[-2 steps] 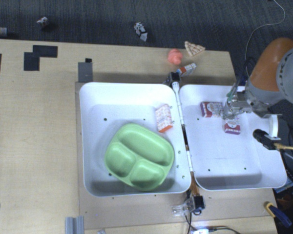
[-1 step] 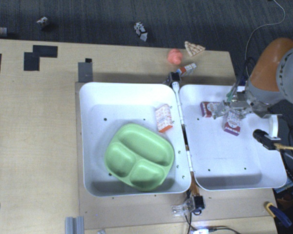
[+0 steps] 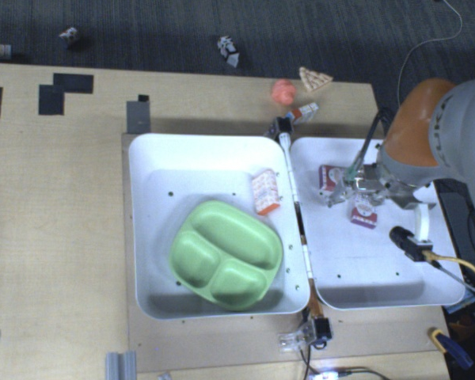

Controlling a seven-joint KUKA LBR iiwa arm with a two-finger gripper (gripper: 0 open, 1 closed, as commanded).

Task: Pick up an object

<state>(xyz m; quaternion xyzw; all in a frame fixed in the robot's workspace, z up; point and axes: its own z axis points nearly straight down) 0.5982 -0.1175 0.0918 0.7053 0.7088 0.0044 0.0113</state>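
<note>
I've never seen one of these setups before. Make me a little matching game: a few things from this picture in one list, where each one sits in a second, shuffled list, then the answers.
Things:
1. green divided plate
2. red-and-white packet
3. pink ball
4. gripper

Places:
A. on the bench, beyond the bins' far edge
B. over the right bin, beside a small red item
C. in the left bin, near its front
D. in the left bin, near its right wall

Pairs: 1-C, 2-D, 3-A, 4-B
</note>
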